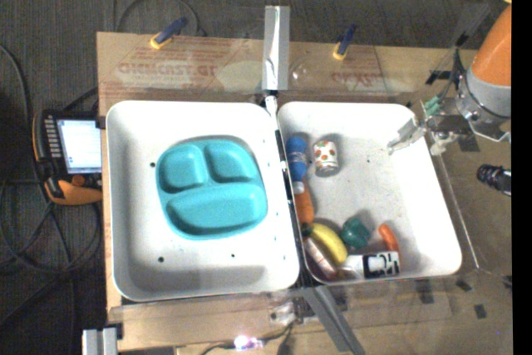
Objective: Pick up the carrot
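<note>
The carrot (388, 236) is a small orange piece lying near the front right of the right bin (432, 204), just above a black and white box (381, 264). My gripper (406, 136) hangs over the bin's far right corner, well back from the carrot and apart from it. Nothing shows in the gripper.
Along the right bin's left wall lie a blue bottle (297, 154), an orange object (304, 204), a yellow banana (327, 244) and a teal item (355, 233). A small white printed cup (325, 155) sits near the back. The left bin (133, 204) holds a turquoise divided plate (214, 185).
</note>
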Controlling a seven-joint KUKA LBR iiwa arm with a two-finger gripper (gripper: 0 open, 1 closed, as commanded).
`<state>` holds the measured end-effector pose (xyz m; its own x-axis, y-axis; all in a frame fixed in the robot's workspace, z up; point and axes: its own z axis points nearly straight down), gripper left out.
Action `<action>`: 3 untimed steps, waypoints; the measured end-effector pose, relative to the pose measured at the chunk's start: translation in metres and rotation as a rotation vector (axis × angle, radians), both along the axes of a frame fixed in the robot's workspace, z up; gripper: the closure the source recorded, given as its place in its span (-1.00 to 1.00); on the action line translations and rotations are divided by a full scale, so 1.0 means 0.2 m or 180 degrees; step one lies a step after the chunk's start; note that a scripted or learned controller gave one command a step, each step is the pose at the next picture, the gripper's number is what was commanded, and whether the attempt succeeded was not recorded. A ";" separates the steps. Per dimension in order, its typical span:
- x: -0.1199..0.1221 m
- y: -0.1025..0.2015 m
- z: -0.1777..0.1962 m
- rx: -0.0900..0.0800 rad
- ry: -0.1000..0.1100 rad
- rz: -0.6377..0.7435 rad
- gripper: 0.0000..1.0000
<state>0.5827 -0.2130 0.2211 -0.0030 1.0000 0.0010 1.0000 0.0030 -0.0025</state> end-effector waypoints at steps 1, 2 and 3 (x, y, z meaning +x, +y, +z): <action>0.00 0.10 -0.64 -0.0003 -0.0008 0.0488 -1.00; -0.15 0.05 -0.59 0.0003 -0.0001 0.0074 -1.00; 0.01 0.06 -0.47 -0.0010 -0.0002 0.0574 -1.00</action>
